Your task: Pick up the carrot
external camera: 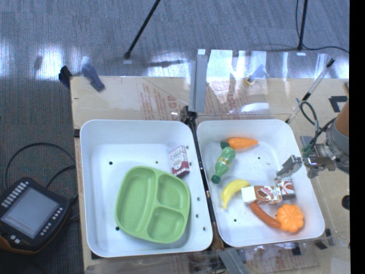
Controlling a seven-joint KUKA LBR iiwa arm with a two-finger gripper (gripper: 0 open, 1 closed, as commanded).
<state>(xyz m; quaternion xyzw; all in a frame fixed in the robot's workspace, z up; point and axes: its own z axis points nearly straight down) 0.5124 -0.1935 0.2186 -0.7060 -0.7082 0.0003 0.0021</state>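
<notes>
Camera view: gripper (295, 165) hovering mid-right, jaws looking parted and empty. Carrot (242, 143) sitting upper centre, touching bottle (223, 164); risk is knocking the bottle and missing.

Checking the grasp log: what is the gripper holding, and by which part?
Nothing. The gripper hovers at the right bin's edge; the carrot lies apart, untouched.
</notes>
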